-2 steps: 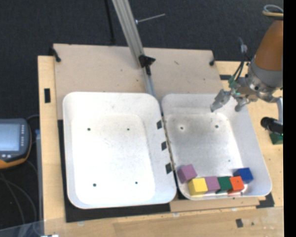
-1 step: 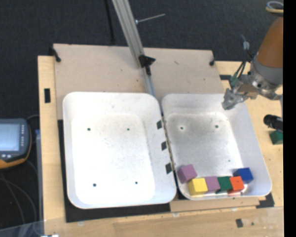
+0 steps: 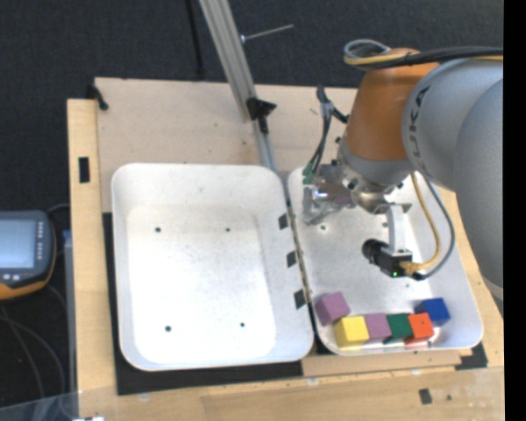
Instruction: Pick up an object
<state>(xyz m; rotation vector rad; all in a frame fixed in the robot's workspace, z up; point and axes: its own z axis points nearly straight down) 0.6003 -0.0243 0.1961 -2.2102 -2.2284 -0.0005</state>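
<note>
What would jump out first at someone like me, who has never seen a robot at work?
Most striking is the big grey arm with its orange band, reaching in from the right and hanging over the upper part of the right bin. Next come the bright little blocks along that bin's near edge: purple, yellow, blue and more. The left bin lies beside it, plain white.

dark letters, likely "ku" of a brand name, on the grey arm near the orange band, cut off and hard to read. nothing legible elsewhere, not on the blocks, bins or desk.
</note>
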